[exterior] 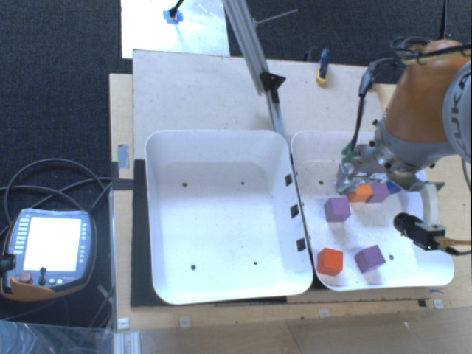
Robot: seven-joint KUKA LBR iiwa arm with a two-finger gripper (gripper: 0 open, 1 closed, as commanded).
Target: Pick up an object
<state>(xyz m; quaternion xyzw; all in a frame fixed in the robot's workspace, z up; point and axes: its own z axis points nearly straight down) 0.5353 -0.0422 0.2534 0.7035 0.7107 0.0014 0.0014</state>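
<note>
My gripper (352, 184) hangs low over the back of the right bin (318, 169). Directly at its tip sit an orange block (361, 194) and a purple block (379, 192), touching each other, with a bit of blue (392, 187) behind them. Whether anything is between the fingers cannot be seen. A purple cube (337, 209) lies just left of and nearer than the gripper. Toward the front of the bin rest an orange cube (330, 261) and another purple cube (369, 258).
The left bin (158, 168) stands beside the right one, its wall meeting it at the middle. A slanted metal pole (251, 43) rises behind the bins. A teach pendant (46, 253) lies at the far left. A black device (414, 231) hangs off the arm over the bin's right side.
</note>
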